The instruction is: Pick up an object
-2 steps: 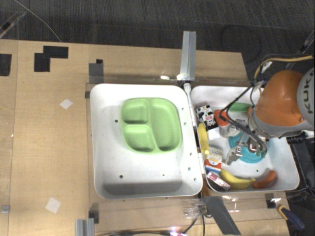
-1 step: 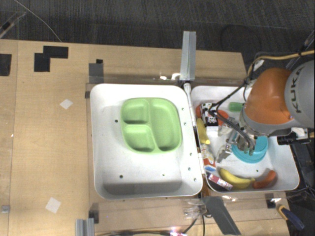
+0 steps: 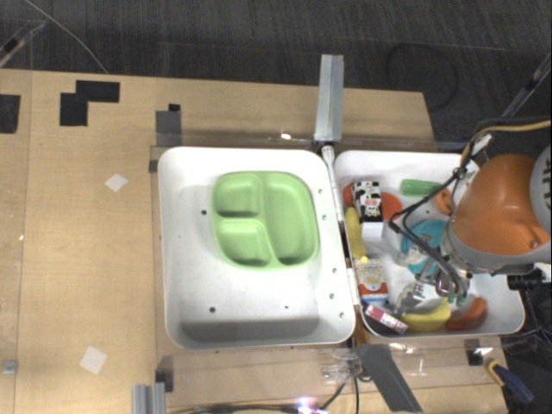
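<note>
I had the arm low in the right bin (image 3: 509, 313), gripper (image 3: 429, 287) down amid the clutter near the yellow banana (image 3: 425, 318), presumably targeting it among the packed items. I could not tell its grasp state; the green tray (image 3: 263, 218) sat in the left bin (image 3: 185, 257)

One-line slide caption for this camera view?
KUKA arm's hand low over cluttered right bin; green divided tray in left bin.
</note>
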Action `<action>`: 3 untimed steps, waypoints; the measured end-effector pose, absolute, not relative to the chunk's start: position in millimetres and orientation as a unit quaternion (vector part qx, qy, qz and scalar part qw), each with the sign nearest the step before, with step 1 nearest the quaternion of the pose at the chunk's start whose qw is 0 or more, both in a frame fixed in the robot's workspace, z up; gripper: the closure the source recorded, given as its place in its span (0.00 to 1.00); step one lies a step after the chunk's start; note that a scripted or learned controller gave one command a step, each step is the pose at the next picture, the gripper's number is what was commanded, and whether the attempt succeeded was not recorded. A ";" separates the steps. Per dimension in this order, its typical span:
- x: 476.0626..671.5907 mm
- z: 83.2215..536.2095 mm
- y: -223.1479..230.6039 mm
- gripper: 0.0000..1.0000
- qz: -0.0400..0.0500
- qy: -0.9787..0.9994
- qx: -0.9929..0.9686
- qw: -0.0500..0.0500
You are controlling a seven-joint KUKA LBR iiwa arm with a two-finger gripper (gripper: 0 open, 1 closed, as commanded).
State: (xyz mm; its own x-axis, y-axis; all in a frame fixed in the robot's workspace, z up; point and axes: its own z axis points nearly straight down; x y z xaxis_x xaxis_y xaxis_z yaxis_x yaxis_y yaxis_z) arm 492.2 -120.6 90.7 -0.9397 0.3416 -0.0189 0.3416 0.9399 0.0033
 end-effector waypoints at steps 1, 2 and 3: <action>575.0 89.4 -108.6 0.00 0.001 0.968 0.250 0.007; 579.1 103.9 -108.2 1.00 0.001 0.969 0.247 0.015; 629.1 191.2 -58.8 1.00 0.003 0.963 0.268 0.008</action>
